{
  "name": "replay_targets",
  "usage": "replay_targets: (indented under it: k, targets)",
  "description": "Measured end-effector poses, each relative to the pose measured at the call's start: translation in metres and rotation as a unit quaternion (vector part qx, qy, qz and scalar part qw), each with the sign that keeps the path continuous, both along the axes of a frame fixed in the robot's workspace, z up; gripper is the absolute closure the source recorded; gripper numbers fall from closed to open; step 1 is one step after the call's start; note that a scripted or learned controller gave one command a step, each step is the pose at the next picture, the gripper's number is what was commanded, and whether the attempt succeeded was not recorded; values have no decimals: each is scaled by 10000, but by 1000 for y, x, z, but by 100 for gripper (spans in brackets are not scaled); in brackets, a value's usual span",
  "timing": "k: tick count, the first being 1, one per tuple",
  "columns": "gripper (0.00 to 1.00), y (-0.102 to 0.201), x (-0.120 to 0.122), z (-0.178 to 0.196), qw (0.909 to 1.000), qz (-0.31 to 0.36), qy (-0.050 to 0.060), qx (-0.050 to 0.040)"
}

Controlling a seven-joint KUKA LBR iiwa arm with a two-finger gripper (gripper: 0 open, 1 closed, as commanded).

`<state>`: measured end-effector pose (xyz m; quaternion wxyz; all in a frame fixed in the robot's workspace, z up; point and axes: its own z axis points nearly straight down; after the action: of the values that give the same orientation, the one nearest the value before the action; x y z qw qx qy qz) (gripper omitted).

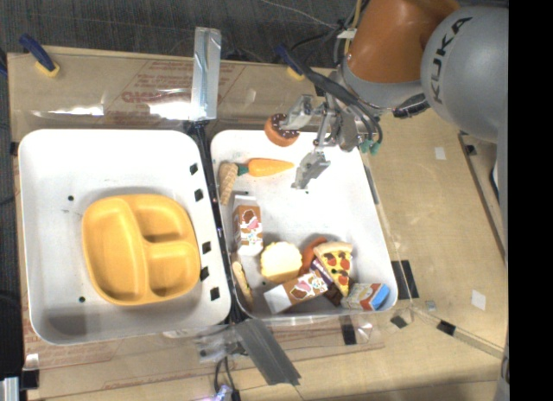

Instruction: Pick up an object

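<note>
Far to the gripper's left sits the left bin (pixel 34 183), holding a yellow divided tray (pixel 138 248) and nothing that looks like a candidate for the pick. Nearer, in the right bin (pixel 371 209), a waffle cone (pixel 227 181) lies along the wall well to the left of the tool and somewhat below it in the view, and an orange carrot (pixel 268 166) lies just left of the fingers, close beside them but apart from them. Up and slightly left of the tool, a chocolate-glazed donut (pixel 280 129) rests on the bin's far rim. The gripper (pixel 308 168) itself hangs over bare bin floor; its fingers (pixel 313 164) appear as one pale, slanted shape, and whether they stand apart or together cannot be told from here. Nothing shows between them. Below the tool, toward the near wall, the rest of the toys are heaped: a small carton (pixel 249 226), a bread slice (pixel 280 261), a pizza slice (pixel 335 263) and some boxes. As a judgement, the pick is not yet done: no object is lifted or clasped, and closing on something, most plausibly the carrot, and raising it all remain.
</note>
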<state>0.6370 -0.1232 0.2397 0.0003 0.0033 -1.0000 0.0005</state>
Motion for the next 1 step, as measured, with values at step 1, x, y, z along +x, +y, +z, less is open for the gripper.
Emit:
replay_targets:
  k: [1]
  targets:
    - [0, -36, -89, -93, 9999, -158, 45, 11]
